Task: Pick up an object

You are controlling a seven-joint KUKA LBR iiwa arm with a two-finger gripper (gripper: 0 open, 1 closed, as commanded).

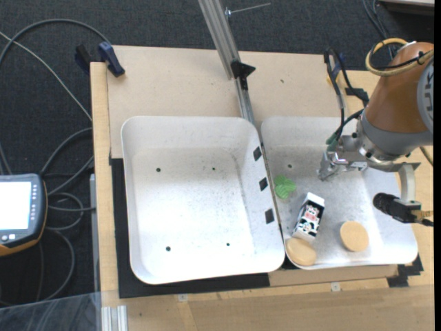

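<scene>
My gripper [328,169] hangs over the middle of the right bin [298,138], with nothing visibly in it. A small green object [284,186] lies to its lower left, near the bin's left wall. Below that, a little white carton with black patches [311,216] lies tilted on the bin floor. One tan round disc [354,236] rests near the front right. A second tan disc [301,252] sits at the bin's front left corner.
The left bin [186,205] stands beside the right one, with a slanted divider wall between them. A metal pole [219,29] rises at the back centre. A blue clamp [110,57] grips the bench's back left corner.
</scene>
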